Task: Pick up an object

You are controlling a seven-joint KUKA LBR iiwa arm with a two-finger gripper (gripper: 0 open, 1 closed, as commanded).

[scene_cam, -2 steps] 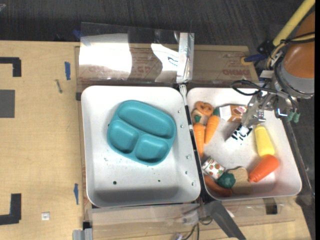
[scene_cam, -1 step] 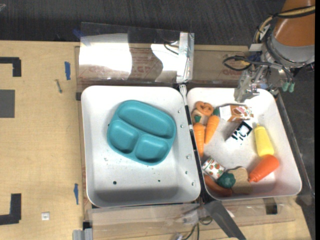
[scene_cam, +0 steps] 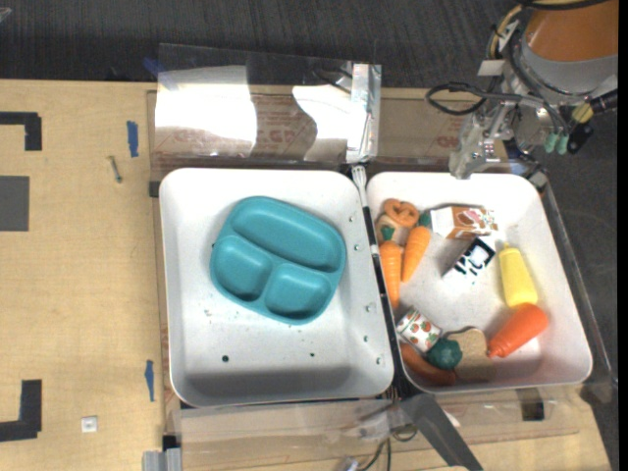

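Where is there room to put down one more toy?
Most room is in the left bin: bare floor runs all around the teal tray, widest along the near edge. In the right bin, one small bare patch sits in the middle, between the carrots and the yellow toy. Its left side and near edge are crowded.

The hand (scene_cam: 475, 155) hangs above the far rim of the right bin (scene_cam: 559, 263), nothing in it. Below lie two carrots (scene_cam: 402, 258), a yellow block (scene_cam: 516, 276) and an orange piece (scene_cam: 518, 331). A teal divided plate (scene_cam: 278, 257) sits in the left bin (scene_cam: 186, 312).
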